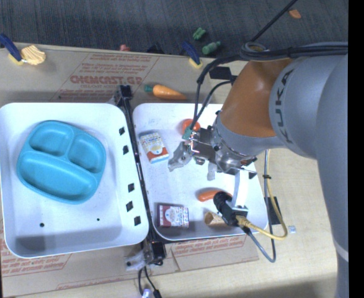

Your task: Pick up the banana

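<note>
As I see it, banana [34,56]: pale yellow, stubby, probably it.
Place: desk [95,67] corner, well apart from jaws over the right bin [169,188].
Jaws: can't tell their spread.

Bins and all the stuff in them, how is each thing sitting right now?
Blue tray: lying flat in the left bin.
Small carton: lying in the right bin, near its left wall.
Dark red box: lying flat by that bin's front edge.
Carrot: lying on the bench, outside both bins.
Gripper: low above the right bin.
</note>
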Tool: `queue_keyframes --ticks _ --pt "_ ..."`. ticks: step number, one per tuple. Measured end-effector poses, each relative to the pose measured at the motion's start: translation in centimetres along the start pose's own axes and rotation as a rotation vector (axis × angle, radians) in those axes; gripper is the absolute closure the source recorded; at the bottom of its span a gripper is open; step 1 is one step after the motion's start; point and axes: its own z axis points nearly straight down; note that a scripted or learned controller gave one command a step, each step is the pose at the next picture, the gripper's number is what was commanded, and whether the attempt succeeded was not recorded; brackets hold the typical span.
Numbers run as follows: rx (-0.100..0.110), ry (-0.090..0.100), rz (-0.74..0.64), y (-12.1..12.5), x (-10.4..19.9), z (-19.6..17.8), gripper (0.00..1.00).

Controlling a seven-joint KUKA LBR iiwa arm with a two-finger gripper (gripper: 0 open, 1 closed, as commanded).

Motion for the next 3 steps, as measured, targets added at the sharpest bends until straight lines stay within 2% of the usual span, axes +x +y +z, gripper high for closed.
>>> queue_keyframes --ticks 1,2,3 --pt "0.002 0.000 0.184 -4.3 8.1 5.4 0.00" --pt "0.005 0.001 0.278 -4.2 16.8 13.3 0.00" --pt "-0.007 0.002 0.187 -8.7 24.4 15.2 0.00"
